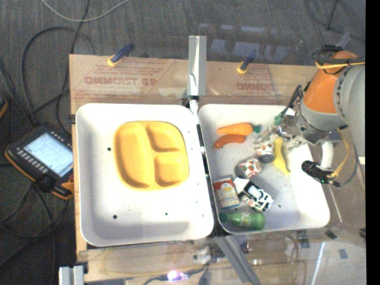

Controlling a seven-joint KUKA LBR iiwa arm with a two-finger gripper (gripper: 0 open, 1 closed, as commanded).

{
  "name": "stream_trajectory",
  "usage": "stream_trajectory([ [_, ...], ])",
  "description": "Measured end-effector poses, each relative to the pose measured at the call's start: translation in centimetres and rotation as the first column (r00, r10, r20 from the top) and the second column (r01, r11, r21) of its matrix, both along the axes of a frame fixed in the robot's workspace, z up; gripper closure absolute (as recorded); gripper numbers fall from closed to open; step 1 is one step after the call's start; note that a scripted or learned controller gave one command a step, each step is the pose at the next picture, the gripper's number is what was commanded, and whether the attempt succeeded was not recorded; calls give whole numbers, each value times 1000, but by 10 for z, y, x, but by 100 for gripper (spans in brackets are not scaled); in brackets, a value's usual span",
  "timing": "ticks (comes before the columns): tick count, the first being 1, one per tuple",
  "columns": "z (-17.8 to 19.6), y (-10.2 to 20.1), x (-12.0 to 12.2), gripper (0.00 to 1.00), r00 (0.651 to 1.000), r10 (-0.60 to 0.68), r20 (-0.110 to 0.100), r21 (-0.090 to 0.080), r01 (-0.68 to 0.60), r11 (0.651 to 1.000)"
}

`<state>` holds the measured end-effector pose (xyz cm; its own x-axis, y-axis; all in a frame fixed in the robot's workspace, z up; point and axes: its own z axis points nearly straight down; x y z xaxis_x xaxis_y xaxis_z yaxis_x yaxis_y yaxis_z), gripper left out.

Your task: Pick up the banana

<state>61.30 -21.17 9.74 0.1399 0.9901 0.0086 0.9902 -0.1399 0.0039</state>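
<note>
Above the banana (281, 155), at the upper right part of the right bin (297, 218), my gripper (278, 134) hangs with its tip low over the fruit's top end; I cannot tell how my jaws stand, since wrist hardware and glare hide them. No part of the banana shows between them, so I log no grasp. Step in hand, as I judge it: the approach and descent, pick not yet made. The banana lies on the bin floor, a short yellow curved piece, smooth and faintly glossy, running roughly top to bottom. Touching or nearly touching the banana's left side sits a small can-like thing (265, 152), pale and rounded; below and left of the banana is a round patterned ball (249, 168). Up and left of the banana lies a carrot (236, 128), orange with a green stub, and under it an orange pepper-like piece (228, 140). Well below and left of the banana are a small carton (225, 195), a black and white block (256, 197) and a dark green vegetable (243, 219) against the bin's near wall. Next move calls for centring across the banana's narrow width, clear of the can, then going down and closing; a curved slick skin may slip or roll. Far left of the banana, the left bin (101, 218) holds a yellow divided tray (152, 154), matte plastic with rounded corners.
</note>
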Motion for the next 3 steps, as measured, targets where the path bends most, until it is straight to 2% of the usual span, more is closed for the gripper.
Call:
stream_trajectory([
  [1,-4,2,-49,0,997,77,15,-8,-77,997],
  [2,7,4,-47,100,997,80,20,-7,-80,997],
  [3,148,59,-46,100,942,337,-5,-8,-337,942],
])
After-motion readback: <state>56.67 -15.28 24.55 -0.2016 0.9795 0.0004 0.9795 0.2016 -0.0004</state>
